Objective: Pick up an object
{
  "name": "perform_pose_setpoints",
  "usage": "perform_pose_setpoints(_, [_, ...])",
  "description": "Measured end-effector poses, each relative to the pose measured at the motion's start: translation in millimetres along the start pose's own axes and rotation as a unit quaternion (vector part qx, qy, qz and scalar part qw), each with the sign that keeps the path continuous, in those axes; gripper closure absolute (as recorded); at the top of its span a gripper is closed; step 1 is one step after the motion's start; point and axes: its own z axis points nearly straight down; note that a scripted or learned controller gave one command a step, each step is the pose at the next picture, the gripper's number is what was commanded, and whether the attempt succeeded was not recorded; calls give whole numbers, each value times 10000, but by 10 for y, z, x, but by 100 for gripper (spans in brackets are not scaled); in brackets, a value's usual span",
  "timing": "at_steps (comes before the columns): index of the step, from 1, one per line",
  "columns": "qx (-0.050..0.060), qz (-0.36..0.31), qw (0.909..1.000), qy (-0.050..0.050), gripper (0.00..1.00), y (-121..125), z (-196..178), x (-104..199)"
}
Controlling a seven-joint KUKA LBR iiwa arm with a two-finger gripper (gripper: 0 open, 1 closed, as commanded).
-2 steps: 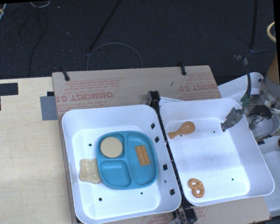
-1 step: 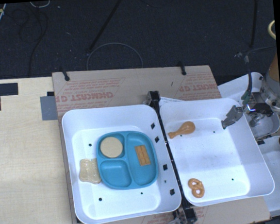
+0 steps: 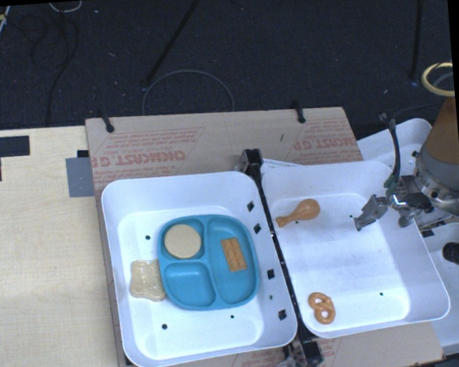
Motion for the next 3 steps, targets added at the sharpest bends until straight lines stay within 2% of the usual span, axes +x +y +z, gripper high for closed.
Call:
perform_pose_setpoints(2, [-2,1,10000,2,0,-45,1004,-94])
perform_pose_setpoints(3, [-16,19,10000,-2,100,-41,873,-107])
